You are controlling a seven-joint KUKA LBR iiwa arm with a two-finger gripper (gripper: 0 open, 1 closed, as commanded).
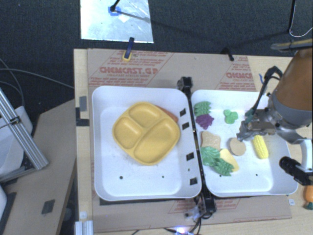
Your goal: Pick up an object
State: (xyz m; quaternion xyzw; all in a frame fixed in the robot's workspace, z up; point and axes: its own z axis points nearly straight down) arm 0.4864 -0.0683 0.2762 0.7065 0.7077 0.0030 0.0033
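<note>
The right bin (254,182) holds several toy foods: a green leafy piece (201,107), purple grapes (204,120), a small green broccoli (230,115), a tan bread slice (211,140), a round tan cookie (237,147), a yellow corn cob (260,146), a green lettuce piece (216,161) and a pale yellow piece (230,159). My gripper (248,132) hangs over the right bin, just above the cookie and left of the corn. Nothing shows between its fingers.
The left bin (112,180) holds a yellow divided plate (146,132) with something reddish peeking from behind it (170,114). A black hinge strip (193,136) runs between the bins. An orange object (308,194) lies off the right bin's corner.
</note>
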